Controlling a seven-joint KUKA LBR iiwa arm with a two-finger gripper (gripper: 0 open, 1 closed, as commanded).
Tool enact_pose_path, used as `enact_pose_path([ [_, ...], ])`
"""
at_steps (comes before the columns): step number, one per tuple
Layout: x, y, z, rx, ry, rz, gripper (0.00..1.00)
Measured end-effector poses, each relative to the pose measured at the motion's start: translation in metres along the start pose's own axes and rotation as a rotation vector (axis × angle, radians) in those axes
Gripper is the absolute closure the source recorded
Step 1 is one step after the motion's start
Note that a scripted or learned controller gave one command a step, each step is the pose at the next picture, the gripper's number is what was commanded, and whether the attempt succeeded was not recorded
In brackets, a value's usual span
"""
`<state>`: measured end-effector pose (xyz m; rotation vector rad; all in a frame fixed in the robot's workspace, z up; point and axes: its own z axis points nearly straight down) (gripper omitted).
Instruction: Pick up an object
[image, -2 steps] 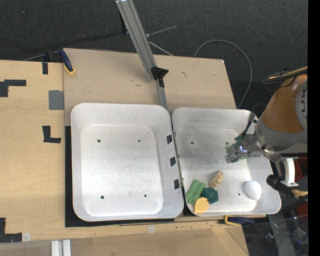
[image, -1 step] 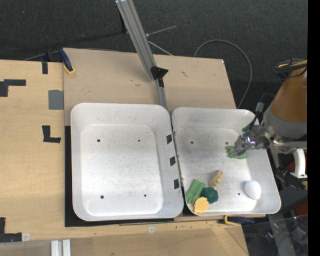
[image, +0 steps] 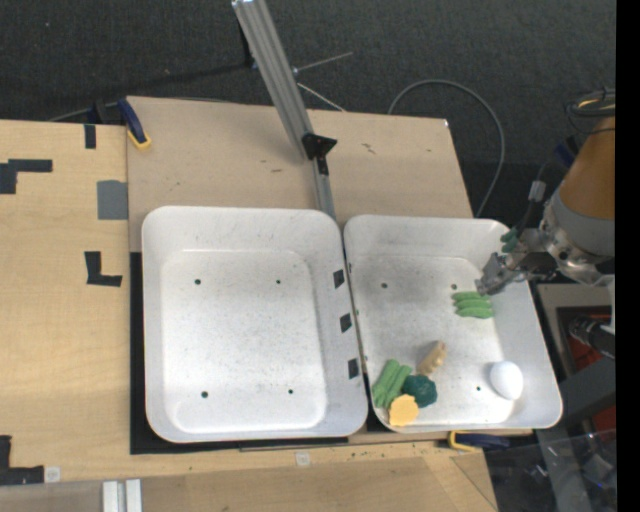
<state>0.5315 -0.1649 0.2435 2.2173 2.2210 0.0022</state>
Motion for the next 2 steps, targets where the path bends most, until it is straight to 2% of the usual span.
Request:
enact_pose_path([
  [1, 0.000, 0.001, -0.028, 0.002, 0.001, 0.000, 1.00],
  [2, 0.049, -0.005, -0.026, 0.004, 0.002, -0.004, 1.00],
])
